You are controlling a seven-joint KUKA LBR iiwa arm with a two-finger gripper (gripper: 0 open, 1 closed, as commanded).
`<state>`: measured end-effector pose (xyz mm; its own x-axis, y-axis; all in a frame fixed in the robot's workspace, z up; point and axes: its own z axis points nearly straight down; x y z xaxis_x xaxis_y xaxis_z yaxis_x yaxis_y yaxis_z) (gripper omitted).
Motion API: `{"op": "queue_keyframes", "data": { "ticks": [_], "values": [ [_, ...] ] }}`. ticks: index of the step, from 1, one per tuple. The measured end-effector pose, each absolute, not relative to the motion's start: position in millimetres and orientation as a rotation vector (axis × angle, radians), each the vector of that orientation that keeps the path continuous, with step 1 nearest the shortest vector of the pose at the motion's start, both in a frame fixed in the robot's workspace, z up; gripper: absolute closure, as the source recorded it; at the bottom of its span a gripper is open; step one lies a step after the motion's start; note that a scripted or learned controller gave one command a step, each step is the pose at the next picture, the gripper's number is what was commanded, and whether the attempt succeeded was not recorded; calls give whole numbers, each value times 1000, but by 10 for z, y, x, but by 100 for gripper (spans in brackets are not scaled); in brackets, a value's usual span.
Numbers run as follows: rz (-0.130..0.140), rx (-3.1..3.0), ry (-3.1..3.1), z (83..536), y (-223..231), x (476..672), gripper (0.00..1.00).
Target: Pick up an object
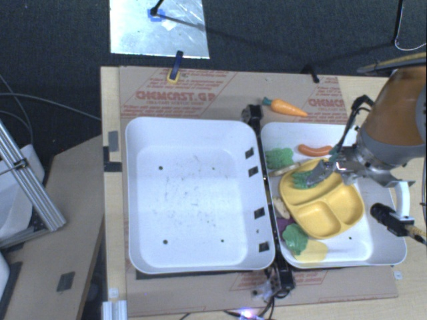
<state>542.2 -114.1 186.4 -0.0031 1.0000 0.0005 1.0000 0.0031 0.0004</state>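
Observation:
My gripper [320, 173] hangs low over the right bin [380, 245], above the upper left corner of a yellow divided plate [323, 209]. Under its tips lies a green toy [307, 179] on the plate's rim. Whether anything sits between the tips is not visible. A green leafy toy [279, 157] lies at the bin's upper left, an orange sausage-like toy [313, 150] beside it. A purple and green toy [295, 237] and a pale yellow piece [315, 251] lie by the plate's lower edge.
The left bin [193, 192] stands beside the right one. A toy carrot [283, 107] lies on the cardboard behind the bins. A blue and yellow clip [175, 67] rests further back. The arm's grey and orange body [397, 122] covers the right bin's upper right.

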Motion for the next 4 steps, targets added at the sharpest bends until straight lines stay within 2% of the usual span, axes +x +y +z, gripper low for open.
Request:
{"op": "queue_keyframes", "data": {
  "ticks": [1, 2, 3, 4],
  "values": [
    [-6, -2222, -2227, 1005, -1091, 5481, 0],
    [-40, -2259, -2252, 950, -903, 5076, 0],
    [-8, -2225, -2228, 882, -1167, 5226, 0],
    [-10, -2225, -2228, 993, -1159, 5227, 100]
  ]
}}
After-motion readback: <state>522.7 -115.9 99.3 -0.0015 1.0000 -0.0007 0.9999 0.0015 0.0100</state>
